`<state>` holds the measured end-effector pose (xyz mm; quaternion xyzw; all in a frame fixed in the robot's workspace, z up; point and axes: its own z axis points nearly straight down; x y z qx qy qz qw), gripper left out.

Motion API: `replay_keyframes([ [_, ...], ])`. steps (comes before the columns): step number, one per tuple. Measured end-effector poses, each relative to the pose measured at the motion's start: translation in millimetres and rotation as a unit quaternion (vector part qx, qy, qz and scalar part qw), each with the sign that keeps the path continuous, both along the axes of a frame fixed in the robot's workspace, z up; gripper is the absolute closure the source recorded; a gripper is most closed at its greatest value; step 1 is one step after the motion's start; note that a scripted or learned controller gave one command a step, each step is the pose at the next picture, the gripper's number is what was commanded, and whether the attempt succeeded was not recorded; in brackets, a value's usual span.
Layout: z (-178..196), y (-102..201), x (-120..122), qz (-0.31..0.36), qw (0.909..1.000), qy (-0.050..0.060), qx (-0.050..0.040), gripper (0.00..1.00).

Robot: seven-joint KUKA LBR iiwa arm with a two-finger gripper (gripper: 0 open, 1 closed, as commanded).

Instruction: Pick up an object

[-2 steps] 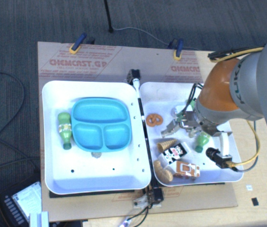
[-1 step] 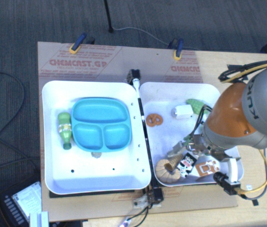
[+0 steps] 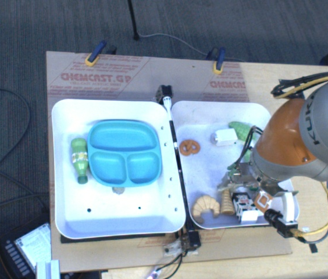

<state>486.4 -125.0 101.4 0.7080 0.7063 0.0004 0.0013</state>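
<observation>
The gripper point(image 3: 241, 197) hangs low in the right bin point(image 3: 202, 114), beside a croissant point(image 3: 206, 205) at the near wall; whether its jaws are spread cannot be told. Pretzel point(image 3: 188, 147) lies apart.

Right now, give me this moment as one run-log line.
arm: over right bin | end effector: low, near croissant | pretzel: untouched | left bin: tray, bottle

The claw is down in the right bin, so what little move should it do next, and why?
Probably ease the claw straight down a little. It sits low in the shallow white right bin, right beside the tan croissant-shaped toy, but nothing shows between its fingers.
</observation>
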Motion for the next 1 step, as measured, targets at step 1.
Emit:
replay_keyframes([
  [1, 133.6, 61.5, 80.0, 0.002, 1.0000, -0.001, 0.0004, 1.00],
])
